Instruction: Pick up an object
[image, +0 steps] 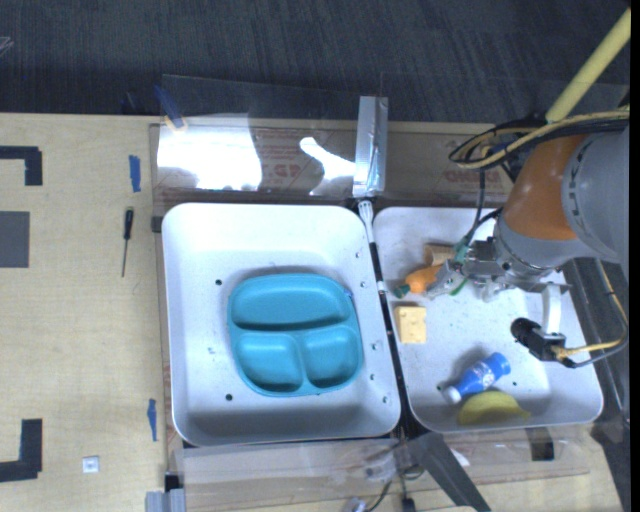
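Near edge of right bin (585, 400): yellow object (490, 406) against the near wall, blue bottle (478, 376) lying tilted just beyond it, touching or almost. Black fitting with a yellow cable (545, 340) hangs over the bin's right side, beside the bottle.

Left bin (190, 300): blue divided tray (294, 330) sits in the middle, three compartments, one long on the far side and two smaller near.

Mid right bin: tan square block (411, 324) close to the left wall, apart from the rest.

Further back: orange object (422, 281) near the divider, something small and green (400, 290) at its left end. Gripper (462, 270) is low over the bin just right of the orange object, at its right end; can't tell if there's contact. Finger state: can't tell, too cluttered with wires and green bits. Nothing visibly held.

Arm (570, 200) comes in from the right, orange band above the wrist.

Far side: clear plastic sheet (260, 160) with glare behind the left bin.
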